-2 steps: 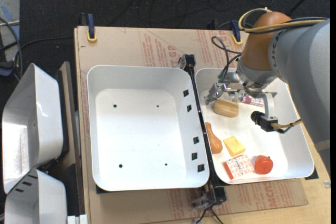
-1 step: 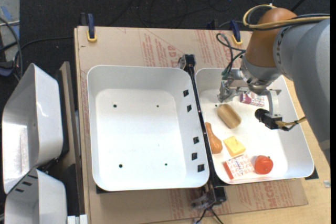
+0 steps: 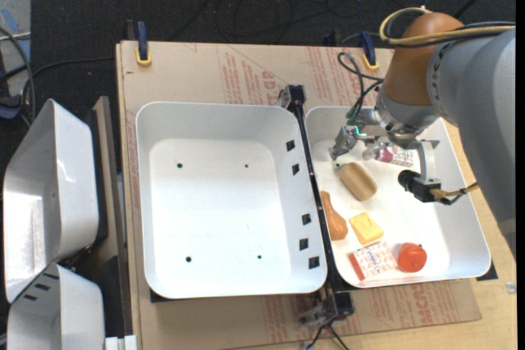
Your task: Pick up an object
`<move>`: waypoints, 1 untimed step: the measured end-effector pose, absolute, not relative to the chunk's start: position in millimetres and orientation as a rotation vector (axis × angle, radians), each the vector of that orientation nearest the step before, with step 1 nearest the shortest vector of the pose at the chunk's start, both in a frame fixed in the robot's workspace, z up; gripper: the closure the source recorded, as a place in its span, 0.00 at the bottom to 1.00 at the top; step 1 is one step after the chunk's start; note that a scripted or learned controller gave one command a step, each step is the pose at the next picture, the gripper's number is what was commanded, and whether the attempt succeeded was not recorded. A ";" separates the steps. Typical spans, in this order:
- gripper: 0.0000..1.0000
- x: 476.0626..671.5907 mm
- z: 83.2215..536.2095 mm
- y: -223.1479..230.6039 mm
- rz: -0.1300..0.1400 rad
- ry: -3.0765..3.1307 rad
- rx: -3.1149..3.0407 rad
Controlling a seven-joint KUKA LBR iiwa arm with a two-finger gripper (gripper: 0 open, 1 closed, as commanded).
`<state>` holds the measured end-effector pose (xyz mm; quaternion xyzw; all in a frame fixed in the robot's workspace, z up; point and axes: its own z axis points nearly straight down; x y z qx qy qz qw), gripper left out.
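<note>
My gripper (image 3: pixel 384 150) hangs over the back of the right bin (image 3: pixel 467 246), its fingers (image 3: pixel 342 146) spread wide and open. A small pink-and-white packet (image 3: pixel 394 154) lies beneath, between the fingers, not clasped. Just in front rests a tan rounded block (image 3: pixel 358 180). Further forward lie an orange gourd-shaped piece (image 3: pixel 332 216), a yellow block (image 3: pixel 366 227), a red-and-white box (image 3: pixel 373 260) and a red ball-like object (image 3: pixel 413 256).
The left bin (image 3: pixel 225 197) adjoins the right one along a black divider (image 3: pixel 305 176). The grey arm with its orange band (image 3: pixel 422 53) comes in from the upper right over the right bin's back corner. More white bins (image 3: pixel 49 193) stand off the bench at left.
</note>
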<state>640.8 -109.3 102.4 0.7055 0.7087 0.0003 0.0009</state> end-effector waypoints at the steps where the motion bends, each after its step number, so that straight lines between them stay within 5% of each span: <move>1: 0.00 616.6 91.6 -114.0 -0.003 2.220 2.225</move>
